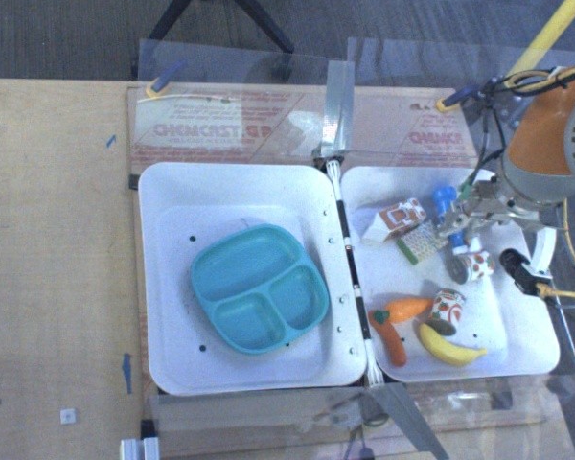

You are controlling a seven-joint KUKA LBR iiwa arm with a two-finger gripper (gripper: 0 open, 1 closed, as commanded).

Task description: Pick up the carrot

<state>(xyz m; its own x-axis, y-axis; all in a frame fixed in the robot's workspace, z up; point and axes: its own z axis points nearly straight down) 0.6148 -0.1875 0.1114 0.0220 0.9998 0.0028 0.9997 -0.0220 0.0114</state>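
Carrot (393, 341): unlifted in right bin (527, 353), beside banana (448, 346); tool (463, 220) well apart above; grip state cannot tell; pick outstanding

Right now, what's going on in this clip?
A grey arm with an orange band reaches in from the right, and its gripper is over the upper part of the right bin, among small cartons and a blue item. The carrot lies untouched at that bin's lower left, next to a banana. The left bin holds a teal divided tray. The carrot has not been picked up.
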